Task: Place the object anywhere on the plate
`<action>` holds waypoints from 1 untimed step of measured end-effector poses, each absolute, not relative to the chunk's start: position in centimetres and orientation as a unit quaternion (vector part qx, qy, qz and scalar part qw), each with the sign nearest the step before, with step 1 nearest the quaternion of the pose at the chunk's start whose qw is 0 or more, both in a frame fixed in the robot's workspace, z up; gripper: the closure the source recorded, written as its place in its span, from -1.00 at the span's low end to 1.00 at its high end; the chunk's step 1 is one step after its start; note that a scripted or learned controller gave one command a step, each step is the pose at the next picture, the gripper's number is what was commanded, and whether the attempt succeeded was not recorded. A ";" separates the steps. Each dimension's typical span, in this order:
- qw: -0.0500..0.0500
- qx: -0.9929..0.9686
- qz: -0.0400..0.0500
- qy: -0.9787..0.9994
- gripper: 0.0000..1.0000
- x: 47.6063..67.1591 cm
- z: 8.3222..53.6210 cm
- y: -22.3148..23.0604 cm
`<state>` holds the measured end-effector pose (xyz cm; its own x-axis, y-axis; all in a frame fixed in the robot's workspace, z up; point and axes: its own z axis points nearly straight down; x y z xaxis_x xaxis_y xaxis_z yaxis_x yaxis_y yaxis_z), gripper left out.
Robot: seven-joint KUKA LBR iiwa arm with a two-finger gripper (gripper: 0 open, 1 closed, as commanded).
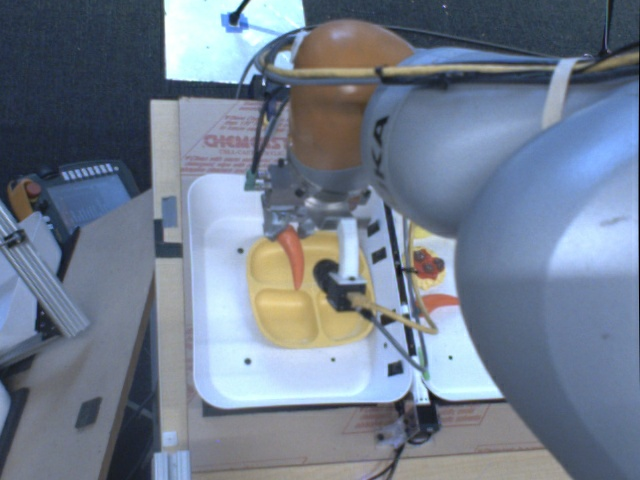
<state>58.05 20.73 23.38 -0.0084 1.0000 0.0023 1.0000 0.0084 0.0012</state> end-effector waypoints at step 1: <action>0.000 -0.706 -0.001 -0.709 -1.00 58.1 23.4 20.5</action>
